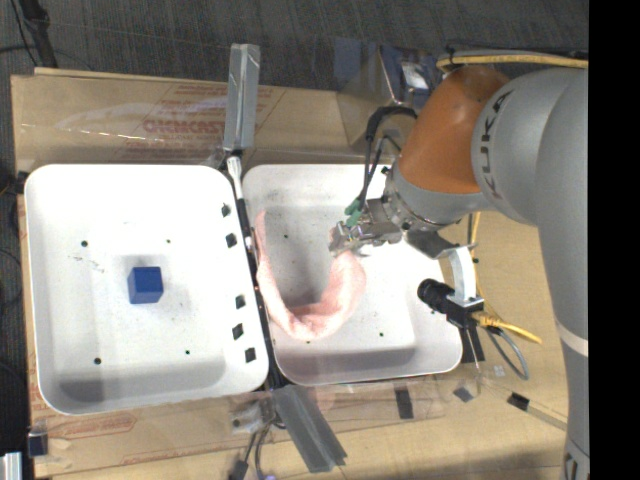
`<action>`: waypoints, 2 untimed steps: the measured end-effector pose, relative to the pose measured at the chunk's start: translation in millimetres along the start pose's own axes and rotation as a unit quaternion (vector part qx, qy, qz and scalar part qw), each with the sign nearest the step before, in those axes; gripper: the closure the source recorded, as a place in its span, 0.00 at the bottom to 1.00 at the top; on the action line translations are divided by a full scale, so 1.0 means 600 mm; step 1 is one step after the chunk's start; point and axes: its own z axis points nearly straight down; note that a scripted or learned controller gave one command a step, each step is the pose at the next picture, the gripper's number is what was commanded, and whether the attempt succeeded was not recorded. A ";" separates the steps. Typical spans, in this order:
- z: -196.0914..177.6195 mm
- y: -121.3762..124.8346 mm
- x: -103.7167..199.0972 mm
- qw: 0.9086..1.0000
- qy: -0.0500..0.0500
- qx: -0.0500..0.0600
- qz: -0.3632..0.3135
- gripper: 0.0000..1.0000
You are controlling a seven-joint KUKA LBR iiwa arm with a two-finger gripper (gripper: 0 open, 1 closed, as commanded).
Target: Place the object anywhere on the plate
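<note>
Well left of the join (pixel 243 268) between the bins, the blue cube (pixel 146 284) sits alone and square on the floor of the left bin (pixel 36 288). I take it for the object to be placed. Just right of the join, in the right bin (pixel 400 320), a pink piece (pixel 300 320) curves in a U from the join side, down and across, then up again. It may be the plate or its soft rim, though its form is too unclear to say. Further right of the join, the gripper (pixel 356 234) hangs at the upper right tip of that pink curve, touching it or very nearly. Whether it is closed on the pink tip or standing open cannot be told from above. The arm (pixel 520 148) reaches in from far right of the join. To do this step well, the gripper should come away from the pink piece without dragging it. It should then cross the join, drop straight onto the cube and grasp two flat faces squarely.
</note>
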 end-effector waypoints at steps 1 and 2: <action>-0.027 0.001 0.001 1.000 0.000 -0.001 -0.003 1.00; -0.011 0.010 0.091 0.979 0.000 0.000 -0.204 1.00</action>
